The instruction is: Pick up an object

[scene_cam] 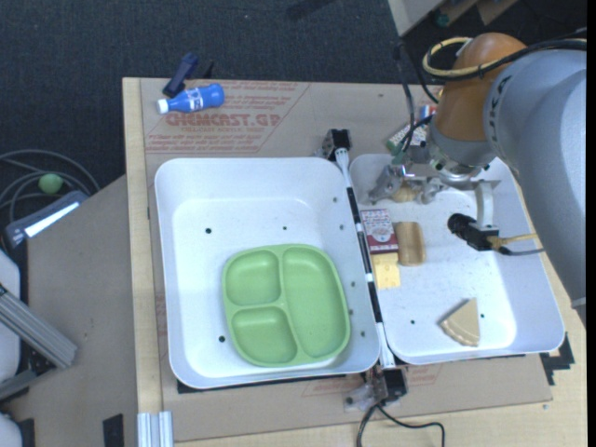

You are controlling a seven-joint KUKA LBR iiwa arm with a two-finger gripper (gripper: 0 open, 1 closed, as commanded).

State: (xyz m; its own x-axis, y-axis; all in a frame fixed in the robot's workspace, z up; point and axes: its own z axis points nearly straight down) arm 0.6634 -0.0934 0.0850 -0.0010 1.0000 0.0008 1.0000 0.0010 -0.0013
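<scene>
The tool [410, 186] is hovering low at the right bin's [531, 335] far corner, apparently lining up a grasp. Just below it are lying a red-white packet [376, 228] and tan block [409, 242].

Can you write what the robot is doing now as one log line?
arm: over right bin | gripper: low at far end | green tray: left bin | grasp: unconfirmed

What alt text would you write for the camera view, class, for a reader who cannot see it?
A grey arm reaches from the right, its gripper low at the far end of the right bin, which holds a few small items including a tan wedge. The left bin holds a green divided plate.
</scene>
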